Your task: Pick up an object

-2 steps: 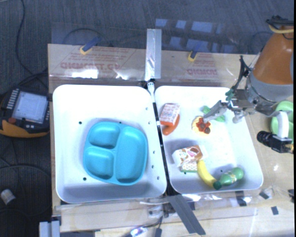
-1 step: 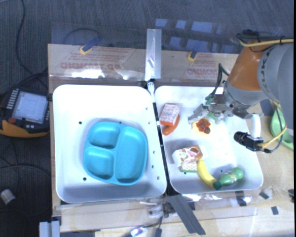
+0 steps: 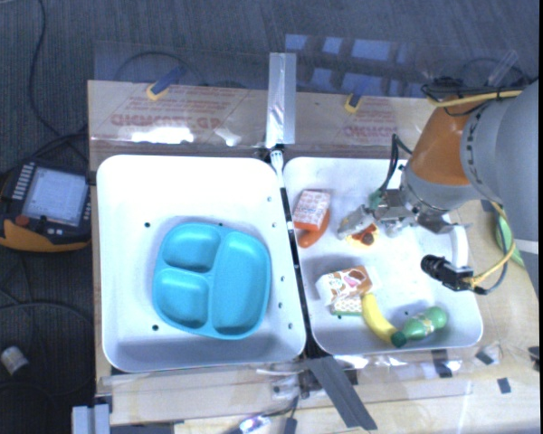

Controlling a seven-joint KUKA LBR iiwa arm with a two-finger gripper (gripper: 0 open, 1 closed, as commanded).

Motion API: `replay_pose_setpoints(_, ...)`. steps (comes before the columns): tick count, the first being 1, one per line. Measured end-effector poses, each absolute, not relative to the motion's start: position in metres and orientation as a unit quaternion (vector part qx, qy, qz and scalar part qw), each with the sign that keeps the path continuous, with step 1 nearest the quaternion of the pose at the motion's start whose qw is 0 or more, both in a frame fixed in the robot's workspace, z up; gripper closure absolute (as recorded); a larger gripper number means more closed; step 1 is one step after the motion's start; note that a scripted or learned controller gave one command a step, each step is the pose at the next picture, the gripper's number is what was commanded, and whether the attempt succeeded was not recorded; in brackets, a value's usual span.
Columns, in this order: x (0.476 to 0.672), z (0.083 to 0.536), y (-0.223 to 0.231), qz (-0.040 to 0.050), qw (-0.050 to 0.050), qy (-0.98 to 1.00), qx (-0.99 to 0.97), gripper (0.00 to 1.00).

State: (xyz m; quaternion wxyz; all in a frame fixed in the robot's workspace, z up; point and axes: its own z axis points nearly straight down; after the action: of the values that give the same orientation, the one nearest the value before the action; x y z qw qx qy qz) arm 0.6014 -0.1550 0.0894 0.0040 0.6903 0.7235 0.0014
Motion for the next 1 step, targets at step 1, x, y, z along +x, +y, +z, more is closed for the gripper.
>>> replay_pose_setpoints(1, 0.6027, 0.0989, -0.1542, 0.0028, 0.004, 0.724, 0.690, 1.00)
